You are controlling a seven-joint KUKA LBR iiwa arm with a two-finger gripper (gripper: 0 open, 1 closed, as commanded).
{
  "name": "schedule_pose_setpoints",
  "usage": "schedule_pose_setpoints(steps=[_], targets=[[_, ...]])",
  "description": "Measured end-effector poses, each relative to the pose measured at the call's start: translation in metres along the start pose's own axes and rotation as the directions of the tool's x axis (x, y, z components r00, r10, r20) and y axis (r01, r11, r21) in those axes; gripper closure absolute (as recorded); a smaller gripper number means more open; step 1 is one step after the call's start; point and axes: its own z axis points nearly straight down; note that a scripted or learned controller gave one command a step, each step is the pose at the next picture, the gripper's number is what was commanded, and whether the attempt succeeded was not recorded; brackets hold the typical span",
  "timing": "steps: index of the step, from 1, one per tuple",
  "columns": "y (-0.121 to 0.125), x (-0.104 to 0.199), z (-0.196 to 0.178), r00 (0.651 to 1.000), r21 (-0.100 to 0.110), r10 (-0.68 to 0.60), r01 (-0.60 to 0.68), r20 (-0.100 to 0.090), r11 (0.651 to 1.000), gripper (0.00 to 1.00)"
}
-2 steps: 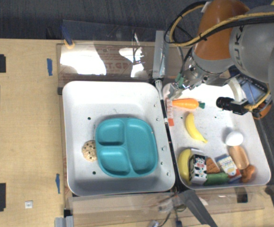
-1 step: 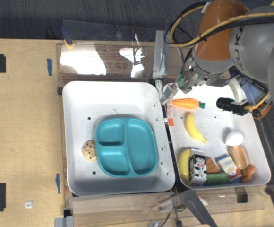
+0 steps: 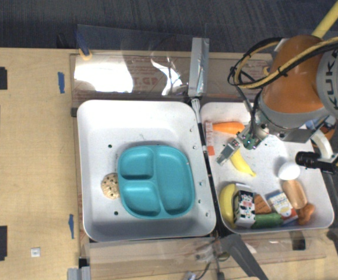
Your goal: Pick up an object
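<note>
**Arm reaches over the crowded right bin**

The hand hangs low in the upper left part of the right bin, its tip just above a small yellow banana and near a carrot. Whether it is released or clenched cannot be told from this angle, and nothing is seen between its fingers. The banana looks like the likeliest target. A good grasp would probably centre over its middle and close across its narrow width, staying off the bin wall. The left bin holds a teal plate and a cookie.
</note>
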Motion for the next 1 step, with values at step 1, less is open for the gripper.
schedule_pose_setpoints(steps=[1], targets=[[0.0050,-0.0901,0.0968,0.999,-0.005,-0.049,0.049,0.006,0.999,0.00]])
